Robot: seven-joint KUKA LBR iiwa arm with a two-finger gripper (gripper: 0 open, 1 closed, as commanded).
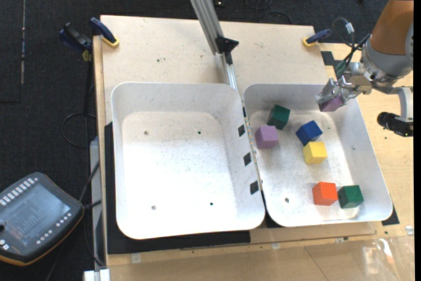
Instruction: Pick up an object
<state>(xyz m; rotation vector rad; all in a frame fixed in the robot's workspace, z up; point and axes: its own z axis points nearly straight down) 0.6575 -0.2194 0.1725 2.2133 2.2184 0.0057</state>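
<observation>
Nearest the lens, at the lower left corner, a grey handheld control pendant with a dark screen [29,217] lies on the black floor beside the bench. Pale speckled wooden bench top [164,49] carries two shallow white plastic bins side by side. Left white bin [174,158] shows only dark specks on its floor. Right white bin [368,161] contains six cubes: a dark green cube [279,116] toward the far side, a lilac cube [266,136] just left of it near the inner wall, a blue cube [308,132] directly above a yellow cube [314,153], the two close or touching, and an orange cube [324,193] beside a second green cube [350,195] at the near right corner. Grey arm with orange band [393,29] enters from the right. Two-finger gripper [331,99] sits over the far right edge of the right bin, with a small purple block [333,102] seen between its fingers, clear of the other cubes.
</observation>
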